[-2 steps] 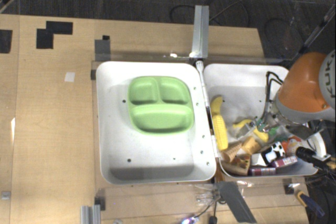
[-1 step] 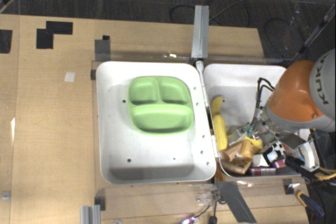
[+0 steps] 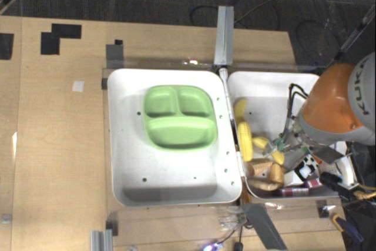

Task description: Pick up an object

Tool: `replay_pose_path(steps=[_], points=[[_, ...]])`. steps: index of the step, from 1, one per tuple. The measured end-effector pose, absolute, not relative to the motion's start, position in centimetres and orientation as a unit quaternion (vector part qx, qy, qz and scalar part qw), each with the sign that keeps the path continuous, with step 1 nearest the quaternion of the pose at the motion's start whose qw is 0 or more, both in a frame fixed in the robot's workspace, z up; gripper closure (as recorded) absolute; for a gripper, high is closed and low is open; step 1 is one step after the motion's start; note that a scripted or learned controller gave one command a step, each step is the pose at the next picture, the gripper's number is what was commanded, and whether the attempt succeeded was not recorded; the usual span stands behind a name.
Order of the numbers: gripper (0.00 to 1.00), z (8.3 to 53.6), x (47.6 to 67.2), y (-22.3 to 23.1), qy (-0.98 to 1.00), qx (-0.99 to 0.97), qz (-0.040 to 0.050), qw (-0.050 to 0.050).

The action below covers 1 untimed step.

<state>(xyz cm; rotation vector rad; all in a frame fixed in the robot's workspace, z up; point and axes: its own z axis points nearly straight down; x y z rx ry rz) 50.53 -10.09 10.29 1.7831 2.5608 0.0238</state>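
Note:
The right bin (image 3: pixel 264 88) holds a pile of small toy foods along its left and front sides. A long yellow corn-like piece (image 3: pixel 244 141) lies by the left wall, with a small yellow piece (image 3: pixel 240 107) behind it. Brown bread-like pieces (image 3: pixel 261 172) sit at the front. My gripper (image 3: pixel 286 151) reaches down into this bin from the right, under the orange band (image 3: pixel 332 100). Its tip is right at a small yellow piece (image 3: pixel 278 157); whether it grips that piece is hidden by the wrist.
The left bin (image 3: pixel 126 179) holds a green divided plate (image 3: pixel 178 116) toward its back. A dark pink stick-like item (image 3: pixel 294 190) lies along the right bin's front wall. A metal post (image 3: pixel 224 38) stands behind the divider between the bins.

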Motion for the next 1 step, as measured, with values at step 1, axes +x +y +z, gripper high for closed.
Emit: replay_pose_path(steps=[1], points=[[1.0, 18.64, 60.86, -7.36, 0.819, 0.574, 0.002, 0.003]])
